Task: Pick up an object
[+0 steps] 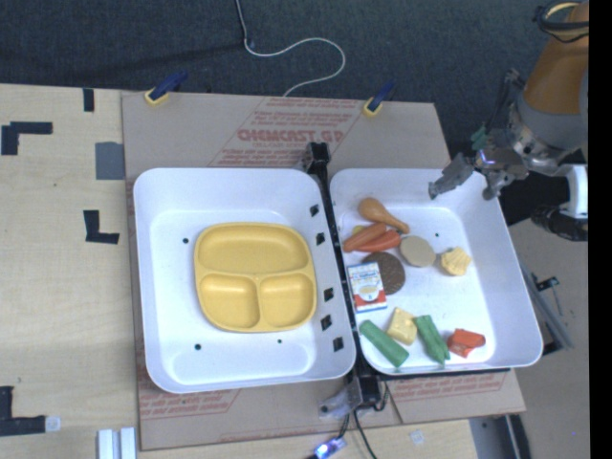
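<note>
The right bin (pixel 507 247) holds several toy foods: an orange drumstick (pixel 382 214), a red-orange carrot (pixel 369 239), a brown disc (pixel 389 272), a beige round piece (pixel 417 251), a yellow corn piece (pixel 455 261), a small white carton (pixel 366 287), a yellow wedge (pixel 402 326), two green pieces (pixel 382 343) (pixel 431 338) and a red piece (pixel 467 342). My gripper (pixel 469 184) hovers over the bin's far right corner, open, with nothing between its fingers. It stands apart from all the foods.
The left bin (pixel 158 256) holds a yellow divided plate (pixel 256 275). Black clips run along the wall between the bins (pixel 330 256). Both bins rest on a cardboard sheet (pixel 287 132). A white cable (pixel 296 51) lies beyond it.
</note>
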Controlling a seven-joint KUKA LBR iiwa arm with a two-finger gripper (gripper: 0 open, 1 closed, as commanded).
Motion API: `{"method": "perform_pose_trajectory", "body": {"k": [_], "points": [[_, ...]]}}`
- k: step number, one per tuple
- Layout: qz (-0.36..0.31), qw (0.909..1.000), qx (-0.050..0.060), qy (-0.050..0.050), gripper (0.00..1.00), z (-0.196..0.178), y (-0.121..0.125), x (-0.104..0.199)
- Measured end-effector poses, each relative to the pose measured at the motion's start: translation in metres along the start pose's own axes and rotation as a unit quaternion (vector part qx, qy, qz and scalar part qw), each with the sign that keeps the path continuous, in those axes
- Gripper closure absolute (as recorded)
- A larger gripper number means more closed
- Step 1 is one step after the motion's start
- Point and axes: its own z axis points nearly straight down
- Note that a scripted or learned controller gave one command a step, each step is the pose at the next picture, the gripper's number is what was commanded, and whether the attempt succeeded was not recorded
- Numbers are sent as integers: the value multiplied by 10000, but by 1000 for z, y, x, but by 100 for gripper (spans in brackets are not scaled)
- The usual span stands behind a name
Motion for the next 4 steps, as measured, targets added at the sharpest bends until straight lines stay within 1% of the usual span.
{"method": "perform_pose_trajectory", "body": {"k": [1,2,3,4], "points": [[0,10000,25,0,0,47,-2,-5],[-5,10000,30,6,0,99,-12,2],[-3,10000,-4,-11,0,150,-12,3],[-7,10000,-2,-10,100,138,-11,3]]}}
